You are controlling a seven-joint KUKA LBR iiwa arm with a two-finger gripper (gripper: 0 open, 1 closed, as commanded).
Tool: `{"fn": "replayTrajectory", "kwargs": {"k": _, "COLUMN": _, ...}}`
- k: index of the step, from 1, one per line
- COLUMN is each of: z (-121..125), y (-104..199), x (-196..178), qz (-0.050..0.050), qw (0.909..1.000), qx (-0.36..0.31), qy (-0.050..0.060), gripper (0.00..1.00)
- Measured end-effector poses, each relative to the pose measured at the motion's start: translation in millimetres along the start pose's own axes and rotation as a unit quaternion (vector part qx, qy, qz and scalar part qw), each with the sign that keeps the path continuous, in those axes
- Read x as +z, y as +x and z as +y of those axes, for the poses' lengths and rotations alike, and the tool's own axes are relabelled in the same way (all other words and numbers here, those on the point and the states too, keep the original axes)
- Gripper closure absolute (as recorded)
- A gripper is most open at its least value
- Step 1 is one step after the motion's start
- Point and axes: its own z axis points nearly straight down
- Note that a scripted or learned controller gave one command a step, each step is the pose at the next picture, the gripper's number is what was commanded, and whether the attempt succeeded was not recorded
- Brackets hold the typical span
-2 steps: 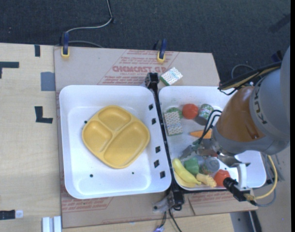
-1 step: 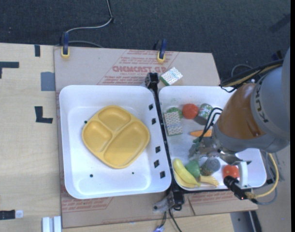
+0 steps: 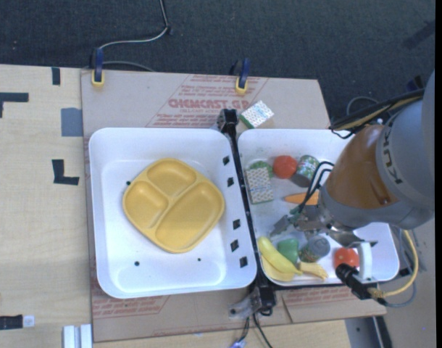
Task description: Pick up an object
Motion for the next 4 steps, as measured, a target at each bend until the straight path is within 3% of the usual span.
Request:
{"fn": "replayTrajectory", "kwargs": {"k": 1, "z": 49.6, "y": 8.2, "x": 12.6, "qz": -0.002, "qw": 1.0000, "qx": 0.000, "qy": 0.003, "gripper": 0.00}}
{"fn": "replayTrajectory", "kwargs": {"k": 2, "z": 124.2, "y": -25.7, "x": 10.0, "qz": -0.002, "qw": 1.0000, "qx": 0.000, "qy": 0.004, "gripper": 0.00}}
{"fn": "replayTrajectory", "kwargs": {"k": 3, "z": 182.0, "y": -50.3, "x": 13.4, "qz": -0.003, "qw": 1.0000, "qx": -0.001, "qy": 0.002, "gripper": 0.00}}
{"fn": "replayTrajectory", "kwargs": {"k": 4, "z": 182.3, "y": -50.0, "x": 3.3, "qz": -0.005, "qw": 1.0000, "qx": -0.002, "qy": 0.002, "gripper": 1.00}}
